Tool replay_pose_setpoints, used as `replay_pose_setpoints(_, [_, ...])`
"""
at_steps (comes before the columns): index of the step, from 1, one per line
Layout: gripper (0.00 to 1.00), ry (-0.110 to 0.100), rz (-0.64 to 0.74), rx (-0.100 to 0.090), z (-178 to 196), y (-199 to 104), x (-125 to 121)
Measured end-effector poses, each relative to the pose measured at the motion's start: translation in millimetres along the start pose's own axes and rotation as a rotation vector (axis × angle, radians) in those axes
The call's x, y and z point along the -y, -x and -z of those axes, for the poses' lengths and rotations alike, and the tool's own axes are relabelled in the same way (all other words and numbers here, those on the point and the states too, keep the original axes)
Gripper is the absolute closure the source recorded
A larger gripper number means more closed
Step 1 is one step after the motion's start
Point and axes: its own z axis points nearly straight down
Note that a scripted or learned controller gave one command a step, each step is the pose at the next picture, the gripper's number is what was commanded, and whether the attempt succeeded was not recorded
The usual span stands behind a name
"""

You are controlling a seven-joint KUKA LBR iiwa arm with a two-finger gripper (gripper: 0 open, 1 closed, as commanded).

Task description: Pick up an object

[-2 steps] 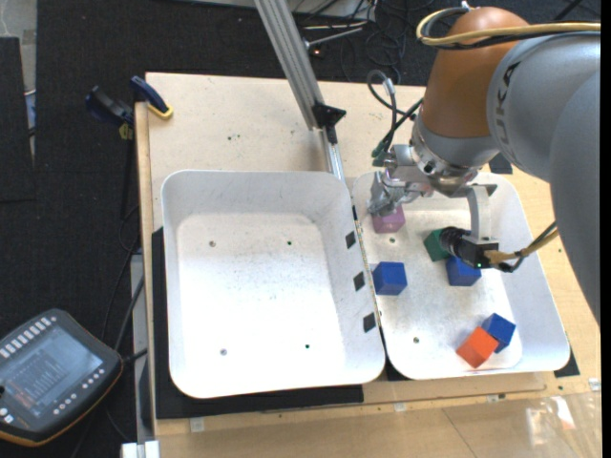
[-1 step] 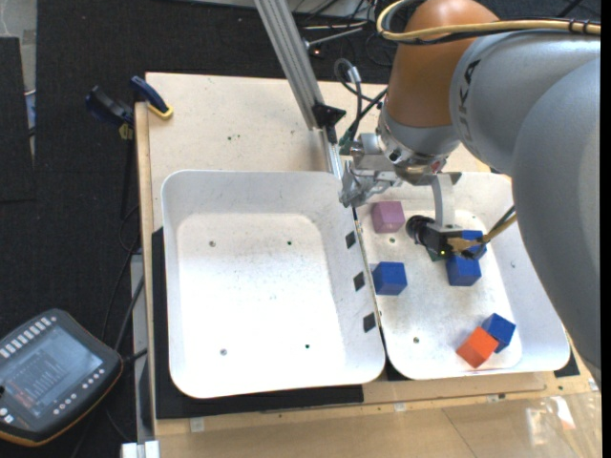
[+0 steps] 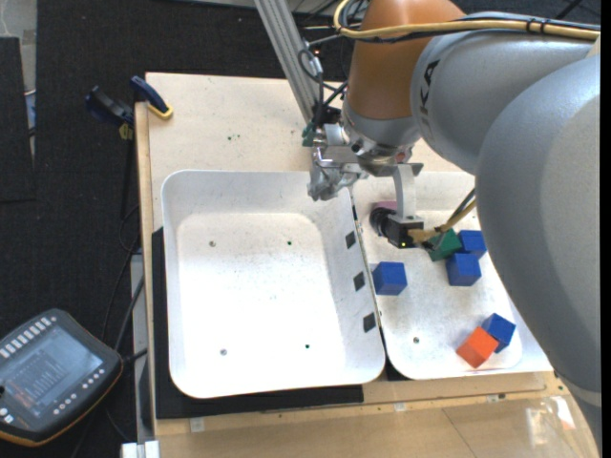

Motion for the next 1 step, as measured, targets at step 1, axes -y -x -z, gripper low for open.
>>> replay_pose_setpoints(1, [0.00, -0.002, -0.003, 0.002, -0.1, 3.0, 0.5])
